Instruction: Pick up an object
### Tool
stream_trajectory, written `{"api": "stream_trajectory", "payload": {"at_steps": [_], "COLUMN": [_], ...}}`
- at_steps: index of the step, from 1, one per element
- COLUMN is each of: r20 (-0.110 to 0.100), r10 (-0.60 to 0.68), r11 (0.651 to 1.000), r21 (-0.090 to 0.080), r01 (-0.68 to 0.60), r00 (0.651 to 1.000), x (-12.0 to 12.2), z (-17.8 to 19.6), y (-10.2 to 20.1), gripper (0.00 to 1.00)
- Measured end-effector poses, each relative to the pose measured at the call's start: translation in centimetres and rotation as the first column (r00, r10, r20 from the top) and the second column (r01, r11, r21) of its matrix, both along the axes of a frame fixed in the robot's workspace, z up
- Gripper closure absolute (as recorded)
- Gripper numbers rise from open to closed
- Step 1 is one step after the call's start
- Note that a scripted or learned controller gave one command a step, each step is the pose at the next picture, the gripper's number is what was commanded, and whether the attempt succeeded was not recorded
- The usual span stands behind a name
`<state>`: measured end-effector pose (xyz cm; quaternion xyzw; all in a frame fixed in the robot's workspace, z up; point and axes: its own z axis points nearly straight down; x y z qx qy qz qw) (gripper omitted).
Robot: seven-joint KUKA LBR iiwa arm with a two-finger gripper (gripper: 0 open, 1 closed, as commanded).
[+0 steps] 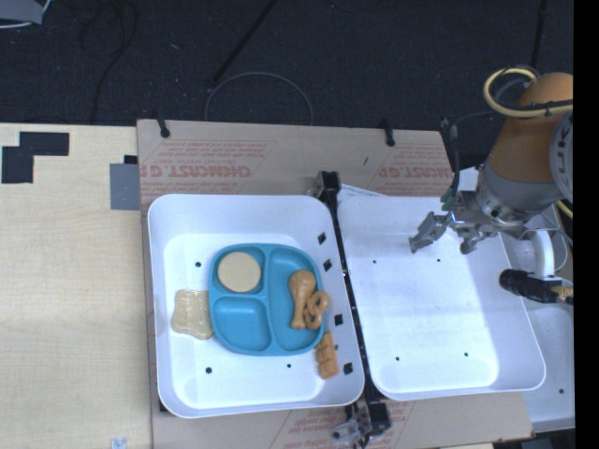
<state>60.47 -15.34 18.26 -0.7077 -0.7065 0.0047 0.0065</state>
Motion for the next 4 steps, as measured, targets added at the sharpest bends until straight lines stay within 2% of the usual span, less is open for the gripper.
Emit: {"api": "stream_trajectory", "payload": {"at_steps": [1,2,3,4], "r20": [0.015,0.010,0.008,0.011], "r10": [0.002,0.002,0.005,0.003], "r11": [1.000,1.000,1.000,1.000], "r21": [-0.003,-0.002,-0.001,-0.002], "r01": [-0.002,-0.002,-0.005,-0.003], "r00": [1.000,1.000,1.000,1.000], "x": [0.3,0.1,0.8,0.8], "z": [0.8,-3.4,-9.4,-9.5], "y": [0.0,0.1,0.4,0.4], "gripper": [0.00,0.00,0.00,0.00]}}
